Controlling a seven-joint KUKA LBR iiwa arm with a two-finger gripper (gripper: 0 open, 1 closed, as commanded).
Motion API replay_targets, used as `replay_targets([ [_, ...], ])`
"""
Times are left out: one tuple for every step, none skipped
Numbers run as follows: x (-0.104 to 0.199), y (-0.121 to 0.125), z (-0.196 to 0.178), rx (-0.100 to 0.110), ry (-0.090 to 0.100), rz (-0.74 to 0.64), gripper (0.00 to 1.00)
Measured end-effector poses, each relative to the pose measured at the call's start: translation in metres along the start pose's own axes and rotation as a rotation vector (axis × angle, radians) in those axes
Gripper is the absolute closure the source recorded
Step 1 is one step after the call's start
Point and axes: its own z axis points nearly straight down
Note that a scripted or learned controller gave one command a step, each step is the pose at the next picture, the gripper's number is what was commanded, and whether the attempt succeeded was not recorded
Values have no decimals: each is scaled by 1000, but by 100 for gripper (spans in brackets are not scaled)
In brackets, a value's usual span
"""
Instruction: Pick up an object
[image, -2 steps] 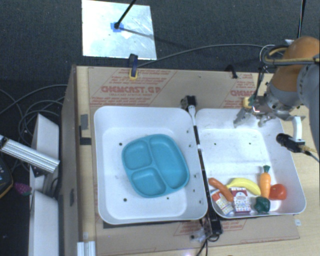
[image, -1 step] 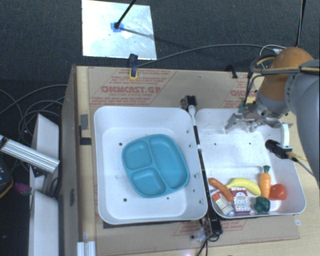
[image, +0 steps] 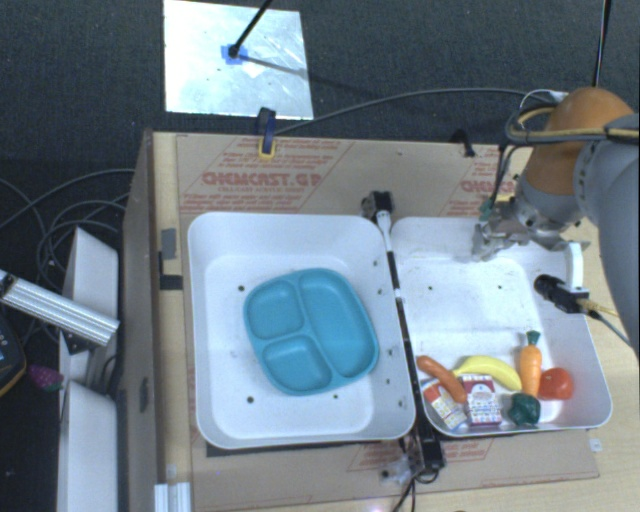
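Camera view looks down at a slant on your desk (image: 300, 165), a brown board carrying two shallow white bins side by side. At centre left, the left bin (image: 215, 300) holds a blue divided plate (image: 310, 330) with three compartments. At lower right, the right bin (image: 460, 290) holds a cluster of small toy foods along its near edge: a sausage (image: 441, 377), a banana (image: 490, 371), a carrot (image: 530, 364), a tomato (image: 556, 383), a dark green piece (image: 524, 408) and a small printed carton (image: 482, 404).

Your hand (image: 490, 240) hangs over the far edge of the right bin at upper right, well apart from the cluster. You cannot tell from this picture how it is set; it is small and dark against the wrist.

These toys look like light, hard, smooth plastic, so expect them to slip or roll. The banana and carrot seem the easiest: take either across its narrow middle. The carton appears light and flat-sided, and may crush.

Hard to make out: the toys touch or overlap, so gaps for gripping are unclear. The carton's print is unreadable, and something pale at its left is too small to name. The arm is cut off at the right edge.
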Motion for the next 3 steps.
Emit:
replay_targets([
  [0,1,-11,-3,-1,-3,100],
  [-1,2,-23,-7,-3,-5,100],
  [-1,3,-34,-10,-4,-7,100],
])
